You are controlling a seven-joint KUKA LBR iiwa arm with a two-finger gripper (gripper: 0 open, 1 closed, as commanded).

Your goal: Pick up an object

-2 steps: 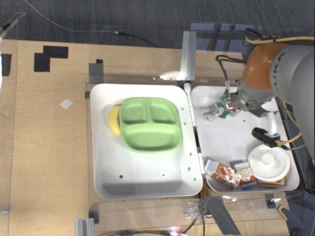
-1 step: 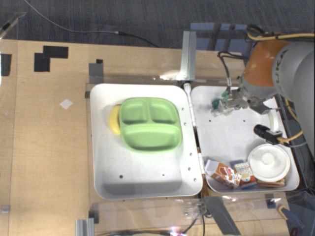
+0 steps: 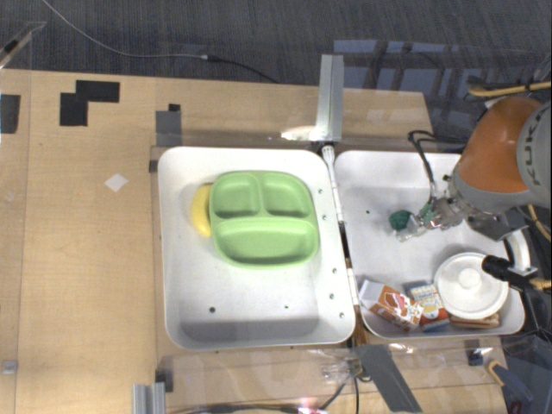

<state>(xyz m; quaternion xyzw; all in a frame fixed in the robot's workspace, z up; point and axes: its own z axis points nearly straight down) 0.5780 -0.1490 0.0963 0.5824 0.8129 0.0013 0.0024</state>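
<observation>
My gripper [image 3: 417, 223] hangs low over the right bin [image 3: 379, 179], near its middle, reaching in from the right under the orange band of the arm. A small dark green object [image 3: 399, 221] lies on the bin floor right at the gripper's left tip, touching it or nearly so. Whether it sits inside the grip is too small to make out. A white round bowl [image 3: 470, 285] rests at the bin's front right. Colourful snack packets [image 3: 405, 306] lie along the front wall.
The left bin [image 3: 250, 309] holds a green divided plate [image 3: 261, 216] with a yellow item [image 3: 200, 210] poking out from under its left side. A metal post [image 3: 331, 97] stands behind the wall between the bins.
</observation>
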